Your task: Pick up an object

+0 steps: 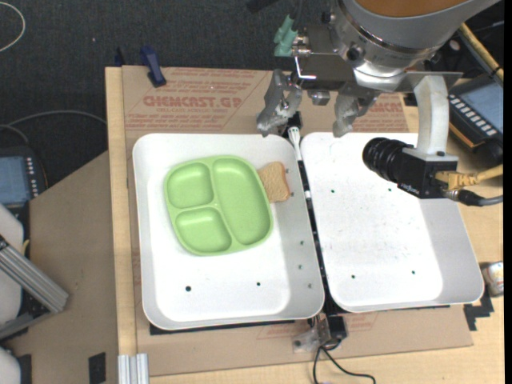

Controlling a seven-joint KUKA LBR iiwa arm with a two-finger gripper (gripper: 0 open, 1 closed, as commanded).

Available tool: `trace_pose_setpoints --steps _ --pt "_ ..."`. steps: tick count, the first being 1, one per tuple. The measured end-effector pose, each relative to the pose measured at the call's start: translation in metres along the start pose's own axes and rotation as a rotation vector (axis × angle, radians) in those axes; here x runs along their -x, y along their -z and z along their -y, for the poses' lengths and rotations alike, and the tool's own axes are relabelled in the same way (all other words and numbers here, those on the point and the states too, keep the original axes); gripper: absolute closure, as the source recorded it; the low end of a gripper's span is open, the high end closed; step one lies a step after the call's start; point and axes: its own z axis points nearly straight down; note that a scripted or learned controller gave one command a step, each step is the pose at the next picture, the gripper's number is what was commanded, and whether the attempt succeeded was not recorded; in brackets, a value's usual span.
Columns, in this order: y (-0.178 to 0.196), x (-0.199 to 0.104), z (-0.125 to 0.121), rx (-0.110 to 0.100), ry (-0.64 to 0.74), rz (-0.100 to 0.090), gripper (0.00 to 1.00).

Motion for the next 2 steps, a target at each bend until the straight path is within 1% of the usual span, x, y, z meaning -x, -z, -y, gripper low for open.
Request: trace_pose_setpoints --steps 1,2 --pt "0.012 0.000 0.000 0.005 0.000 -0.002 1.00" --pt "-0.121 0.022 0.001 -0.013 -0.005 0.005 1.00"
